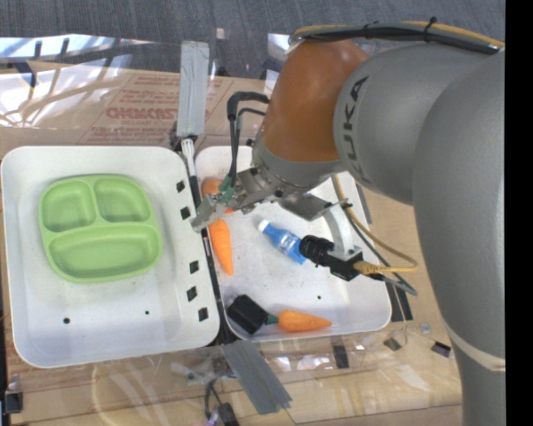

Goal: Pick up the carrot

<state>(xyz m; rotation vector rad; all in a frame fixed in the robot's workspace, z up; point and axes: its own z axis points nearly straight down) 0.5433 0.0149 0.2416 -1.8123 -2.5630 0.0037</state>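
An orange carrot point(220, 248) lies lengthwise against the left wall of the right bin point(373, 304). My gripper point(215, 206) hangs right over the carrot's far end, close to or touching it. The wrist hides the gripper's tips. A second carrot point(304, 322) lies crosswise near the bin's front wall, its left end beside a black block point(246, 313). A small orange thing point(210, 186) peeks out just behind the gripper.
A blue and white tube point(279, 240) lies in the middle of the right bin. The left bin point(27, 327) holds a green divided plate point(98, 227). The arm's grey and orange bulk point(338, 105) covers the right bin's far half. Cables point(373, 269) trail at the right.
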